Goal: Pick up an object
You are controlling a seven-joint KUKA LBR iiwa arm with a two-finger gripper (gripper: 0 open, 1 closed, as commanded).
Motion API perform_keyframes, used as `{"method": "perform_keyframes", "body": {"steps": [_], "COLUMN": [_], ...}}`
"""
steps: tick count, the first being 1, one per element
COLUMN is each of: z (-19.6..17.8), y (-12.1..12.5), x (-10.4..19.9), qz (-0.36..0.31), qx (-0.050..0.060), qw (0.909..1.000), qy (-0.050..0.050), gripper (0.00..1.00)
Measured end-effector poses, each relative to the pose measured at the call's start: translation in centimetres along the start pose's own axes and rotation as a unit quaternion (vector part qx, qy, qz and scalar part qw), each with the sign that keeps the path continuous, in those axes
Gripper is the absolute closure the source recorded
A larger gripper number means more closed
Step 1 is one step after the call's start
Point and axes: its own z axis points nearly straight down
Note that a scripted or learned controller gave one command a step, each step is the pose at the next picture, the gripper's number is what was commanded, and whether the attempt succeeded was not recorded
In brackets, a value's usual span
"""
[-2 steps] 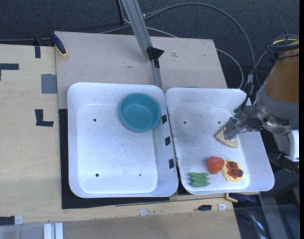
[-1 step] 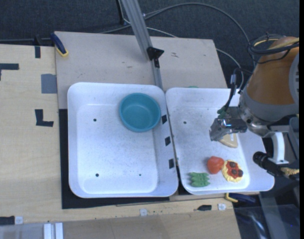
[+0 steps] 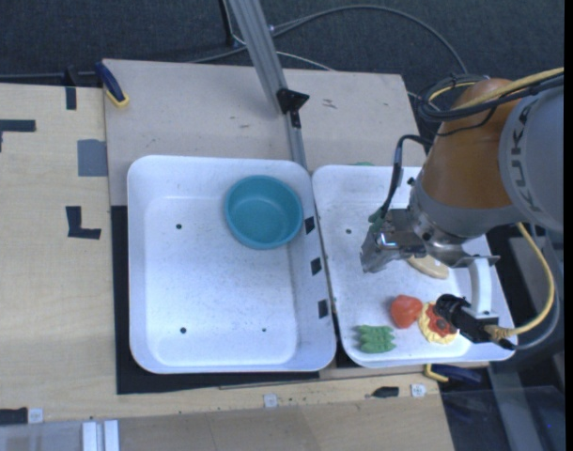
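Reaching in from the right and hanging the gripper (image 3: 379, 250) over the middle of the right bin (image 3: 348, 205), just beside a beige piece (image 3: 429, 268); not showing from this angle whether spread wide or narrow. Lying nearer the front rim: a red object (image 3: 406, 310), a green object (image 3: 375, 338) and a yellow-and-red object (image 3: 438, 327). Sitting well apart in the left bin (image 3: 164, 280): a teal bowl (image 3: 261, 212).

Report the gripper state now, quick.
Gripper: over the right bin, whether it is open or shut cannot be told from this angle; nothing is visibly held.
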Motion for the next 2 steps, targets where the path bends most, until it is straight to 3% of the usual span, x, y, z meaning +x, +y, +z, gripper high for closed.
{"method": "perform_keyframes", "body": {"steps": [1, 2], "z": [-0.1, 1.0], "y": [0.4, -1.0], "x": [5.8, 11.3], "qz": [0.0, 0.0], "qx": [-0.001, 0.0], "qw": [1.0, 1.0], "qy": [0.0, 0.0], "gripper": [1.0, 1.0]}}
